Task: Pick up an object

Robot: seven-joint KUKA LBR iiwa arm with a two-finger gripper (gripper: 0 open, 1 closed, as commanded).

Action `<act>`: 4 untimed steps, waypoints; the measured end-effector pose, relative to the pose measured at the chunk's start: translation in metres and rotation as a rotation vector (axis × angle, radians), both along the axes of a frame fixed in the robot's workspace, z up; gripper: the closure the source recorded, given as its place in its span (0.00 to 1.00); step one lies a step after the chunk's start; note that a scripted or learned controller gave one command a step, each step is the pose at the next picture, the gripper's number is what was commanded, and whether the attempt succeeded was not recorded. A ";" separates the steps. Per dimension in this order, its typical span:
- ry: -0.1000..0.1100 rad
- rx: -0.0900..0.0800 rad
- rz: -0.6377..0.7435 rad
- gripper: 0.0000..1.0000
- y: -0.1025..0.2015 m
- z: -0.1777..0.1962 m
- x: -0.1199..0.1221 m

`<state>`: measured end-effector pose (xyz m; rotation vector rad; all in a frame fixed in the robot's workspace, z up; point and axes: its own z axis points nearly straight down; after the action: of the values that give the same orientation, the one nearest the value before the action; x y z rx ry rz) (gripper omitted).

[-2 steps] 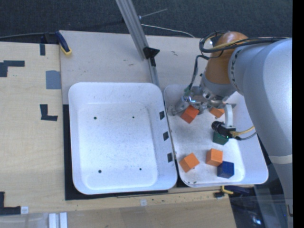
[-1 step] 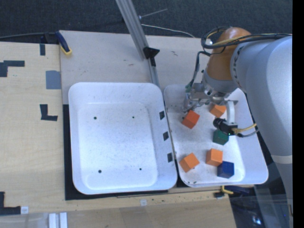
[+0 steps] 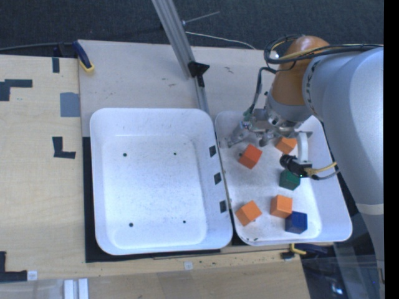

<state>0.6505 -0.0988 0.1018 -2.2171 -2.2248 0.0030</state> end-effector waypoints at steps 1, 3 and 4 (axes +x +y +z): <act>0.003 0.000 -0.003 0.00 0.010 -0.011 -0.023; 0.002 0.002 -0.001 1.00 0.004 -0.001 -0.060; 0.002 0.002 -0.002 0.00 0.004 -0.001 -0.060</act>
<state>0.5901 -0.0948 0.1006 -2.2167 -2.2211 0.0028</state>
